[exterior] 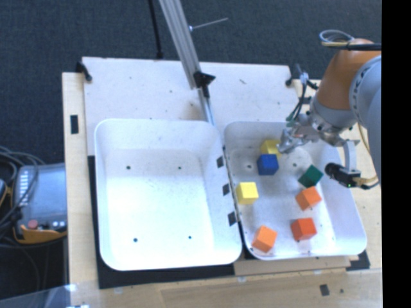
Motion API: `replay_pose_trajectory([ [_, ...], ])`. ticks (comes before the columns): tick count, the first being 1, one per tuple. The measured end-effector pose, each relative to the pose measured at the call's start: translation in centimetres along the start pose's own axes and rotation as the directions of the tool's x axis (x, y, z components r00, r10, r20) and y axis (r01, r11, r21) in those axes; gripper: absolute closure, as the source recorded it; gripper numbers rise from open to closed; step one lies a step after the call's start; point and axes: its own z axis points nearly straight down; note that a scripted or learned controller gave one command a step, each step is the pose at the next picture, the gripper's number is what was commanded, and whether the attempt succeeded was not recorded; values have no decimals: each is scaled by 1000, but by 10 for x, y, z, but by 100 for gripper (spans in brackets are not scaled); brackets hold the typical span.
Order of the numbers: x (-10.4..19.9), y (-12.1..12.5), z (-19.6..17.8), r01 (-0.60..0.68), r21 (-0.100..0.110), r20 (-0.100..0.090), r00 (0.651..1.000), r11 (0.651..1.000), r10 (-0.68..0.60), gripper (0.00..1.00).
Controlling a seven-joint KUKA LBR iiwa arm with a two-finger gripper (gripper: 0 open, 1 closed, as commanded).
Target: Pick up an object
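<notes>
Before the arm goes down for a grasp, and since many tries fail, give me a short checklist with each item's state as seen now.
1. Gripper over the right bin: ok.
2. Target beneath it, a yellow block touching the blue block: not ok, crowded.
3. Finger opening: cannot tell.
4. Anything held already: cannot tell.
5. Green block and other blocks apart from the gripper: ok.

We see dark grey carpet (pixel 77 18) around a pale wooden bench (pixel 72 172), cables (pixel 9 165) trailing at its left edge.
</notes>
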Motion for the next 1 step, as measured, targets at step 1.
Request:
replay_pose_trajectory([
  [1, -8, -1, -48, -5, 16, -3, 1000, 1000, 5, 100],
])
